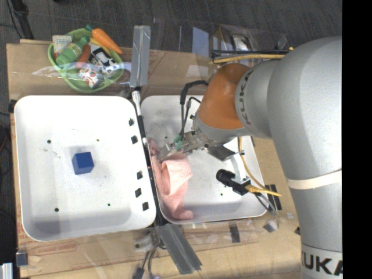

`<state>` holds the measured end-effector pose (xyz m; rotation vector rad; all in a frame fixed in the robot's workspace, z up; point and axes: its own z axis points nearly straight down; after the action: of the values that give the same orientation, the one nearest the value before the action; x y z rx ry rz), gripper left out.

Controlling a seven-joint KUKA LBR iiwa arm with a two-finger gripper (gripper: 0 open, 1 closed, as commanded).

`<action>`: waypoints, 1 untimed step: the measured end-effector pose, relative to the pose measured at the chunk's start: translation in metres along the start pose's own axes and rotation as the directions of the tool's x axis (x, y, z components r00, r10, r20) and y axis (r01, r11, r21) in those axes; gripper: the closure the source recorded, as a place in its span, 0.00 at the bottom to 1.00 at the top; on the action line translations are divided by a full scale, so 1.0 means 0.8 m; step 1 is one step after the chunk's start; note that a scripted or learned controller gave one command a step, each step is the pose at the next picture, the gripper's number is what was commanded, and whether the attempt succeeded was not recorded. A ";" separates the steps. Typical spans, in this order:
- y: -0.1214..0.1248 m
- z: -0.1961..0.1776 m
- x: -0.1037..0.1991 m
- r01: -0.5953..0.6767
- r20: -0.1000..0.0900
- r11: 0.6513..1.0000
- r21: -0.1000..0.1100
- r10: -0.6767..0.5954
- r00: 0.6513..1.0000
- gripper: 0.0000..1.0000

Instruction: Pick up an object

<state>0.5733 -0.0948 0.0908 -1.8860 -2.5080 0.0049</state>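
Note:
A blue cube (83,163) lies in the left bin (35,115), left of its middle. A pink crumpled cloth (173,182) lies along the left wall of the right bin (203,211). My gripper (176,145) hangs over the right bin, just above the cloth's upper end, with a bit of green showing at its tip. The orange wrist band and grey arm cover the bin's upper right part.
A green bowl (65,77) with a carrot and other small items stands behind the left bin. A grey divider bar (140,51) stands between the bins at the back. Cardboard lies under both bins.

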 end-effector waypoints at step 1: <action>-0.072 0.001 0.012 0.002 -0.001 1.000 -0.001 -0.002 1.000 0.00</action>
<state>0.5153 -0.1012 0.0906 -1.8827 -2.5101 0.0025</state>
